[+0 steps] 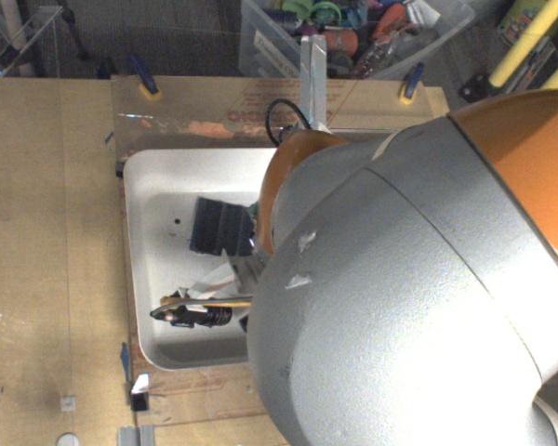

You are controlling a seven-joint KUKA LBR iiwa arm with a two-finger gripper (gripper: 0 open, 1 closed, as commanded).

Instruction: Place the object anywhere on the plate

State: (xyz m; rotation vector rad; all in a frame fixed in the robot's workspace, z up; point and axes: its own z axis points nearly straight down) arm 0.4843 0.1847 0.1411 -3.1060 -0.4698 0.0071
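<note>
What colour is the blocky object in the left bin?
Black, seen in the camera view.

We list, at the far edge, a clear plastic crate (353, 17) heaped with mixed colourful toys. Two blue clamps (147, 84) (410, 84) pin a transparent sheet (205, 119) to the tan surface (46, 249) behind the white bin (144, 249). We note a yellow foam tube (530, 35) at top right, and a black cable loop (284, 119) beside an upright white post (313, 82).
</note>
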